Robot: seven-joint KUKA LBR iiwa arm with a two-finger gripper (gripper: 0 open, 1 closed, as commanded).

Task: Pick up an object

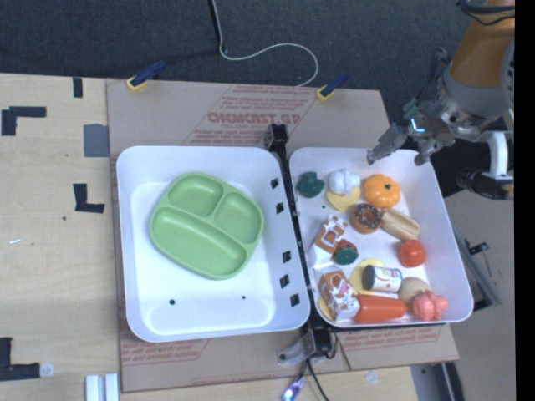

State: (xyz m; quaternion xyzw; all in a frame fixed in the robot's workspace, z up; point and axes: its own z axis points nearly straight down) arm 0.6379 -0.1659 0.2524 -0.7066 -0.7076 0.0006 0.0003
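Observation:
The right bin (pixel 447 224) holds several toy foods: an orange pumpkin (pixel 382 190), a chocolate donut (pixel 365 217), a bread roll (pixel 400 224), a red tomato (pixel 411 253), a carrot (pixel 380 309), a small can (pixel 383 278) and two printed cartons (pixel 333 292). My gripper (pixel 399 152) hangs over the far edge of this bin, just behind the pumpkin. Its fingers are spread open and nothing sits between them.
The left bin (pixel 134 257) holds a green divided plate (pixel 205 224). A dark green toy (pixel 309 185), a white one (pixel 343 180) and a banana (pixel 339 200) lie at the right bin's far left. A pink toy (pixel 430 306) sits in its near right corner.

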